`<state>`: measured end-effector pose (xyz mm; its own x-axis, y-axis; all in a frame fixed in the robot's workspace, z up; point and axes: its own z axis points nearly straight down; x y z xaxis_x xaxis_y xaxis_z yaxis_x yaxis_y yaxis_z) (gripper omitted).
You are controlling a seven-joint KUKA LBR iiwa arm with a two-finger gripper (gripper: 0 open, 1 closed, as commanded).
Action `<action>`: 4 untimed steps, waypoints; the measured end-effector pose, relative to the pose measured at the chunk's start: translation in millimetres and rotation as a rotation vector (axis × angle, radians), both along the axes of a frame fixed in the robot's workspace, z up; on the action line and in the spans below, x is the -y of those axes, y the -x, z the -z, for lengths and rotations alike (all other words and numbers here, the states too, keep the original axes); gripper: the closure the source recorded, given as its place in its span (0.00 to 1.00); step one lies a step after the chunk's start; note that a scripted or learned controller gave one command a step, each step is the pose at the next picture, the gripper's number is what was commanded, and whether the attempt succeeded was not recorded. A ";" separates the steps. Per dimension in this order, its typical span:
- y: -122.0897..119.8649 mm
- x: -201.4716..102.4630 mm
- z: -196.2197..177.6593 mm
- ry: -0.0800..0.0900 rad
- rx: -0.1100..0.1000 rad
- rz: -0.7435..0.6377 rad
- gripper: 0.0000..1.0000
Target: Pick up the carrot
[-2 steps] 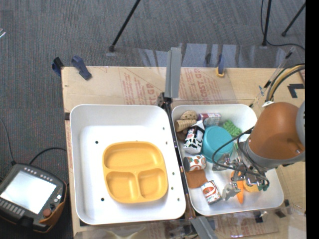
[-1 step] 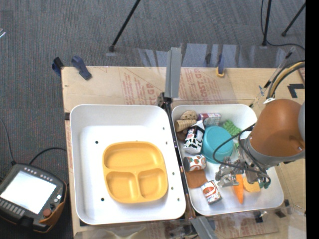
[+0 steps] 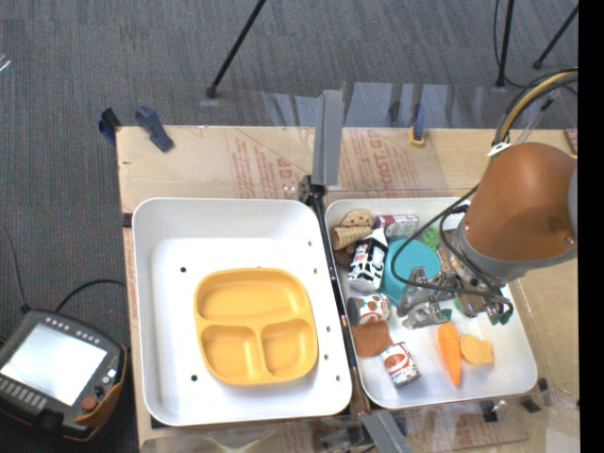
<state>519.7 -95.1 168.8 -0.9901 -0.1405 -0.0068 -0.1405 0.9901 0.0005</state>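
The carrot point(image 3: 449, 353) is an orange taper lying in the right bin point(image 3: 514, 377), near its front, pointing toward the front edge. My gripper point(image 3: 427, 311) hangs just above and to the left of the carrot's thick end, below the arm's orange band. Its metal parts are cluttered together. Nothing shows between them.
The right bin also holds an orange chunk point(image 3: 477, 350) beside the carrot, two small cans point(image 3: 400, 364) point(image 3: 370, 308), a brown block point(image 3: 371, 338), a teal cup point(image 3: 411, 261), a cow-patterned item point(image 3: 366, 264) and an ice-cream cone point(image 3: 351, 230). A yellow divided plate point(image 3: 255, 325) lies in the left bin point(image 3: 160, 243).
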 end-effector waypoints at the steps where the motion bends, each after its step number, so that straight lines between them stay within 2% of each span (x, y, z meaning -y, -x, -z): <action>1: 25.7 58.5 83.3 -0.002 -0.009 -0.430 1.00; 2: 4.2 64.7 24.9 0.002 -0.002 -0.313 1.00; 3: 5.3 64.4 26.7 0.000 -0.006 -0.313 0.00; 4: 30.4 55.3 85.1 -0.004 -0.014 -0.298 0.00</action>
